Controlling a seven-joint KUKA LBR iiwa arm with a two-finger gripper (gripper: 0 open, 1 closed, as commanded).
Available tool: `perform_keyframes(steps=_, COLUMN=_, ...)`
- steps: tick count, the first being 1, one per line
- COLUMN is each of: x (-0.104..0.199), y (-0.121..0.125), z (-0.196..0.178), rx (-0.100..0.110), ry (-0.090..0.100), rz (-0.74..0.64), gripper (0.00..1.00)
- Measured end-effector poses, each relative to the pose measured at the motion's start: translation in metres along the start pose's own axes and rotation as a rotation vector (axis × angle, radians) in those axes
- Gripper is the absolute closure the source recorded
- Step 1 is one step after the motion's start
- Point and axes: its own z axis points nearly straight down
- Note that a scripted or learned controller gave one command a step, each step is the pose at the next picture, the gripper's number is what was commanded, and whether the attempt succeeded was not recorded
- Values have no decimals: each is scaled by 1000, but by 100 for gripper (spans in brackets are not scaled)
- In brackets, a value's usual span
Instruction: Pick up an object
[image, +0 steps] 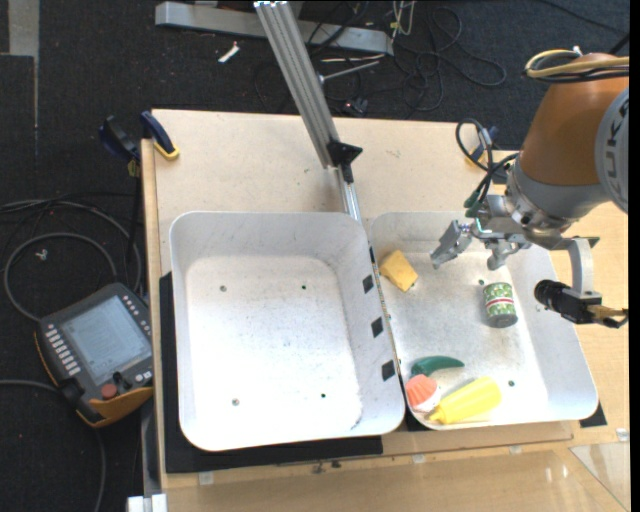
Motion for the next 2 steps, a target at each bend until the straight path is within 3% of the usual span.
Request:
perform_keyframes(steps=1, x=0, y=1, z=-2, rx=-4, ry=-1, rz=2, gripper=0)
perform_keyframes(steps=2, x=-1, y=-1, z=62, rx=3, ry=0, rz=3, gripper=0)
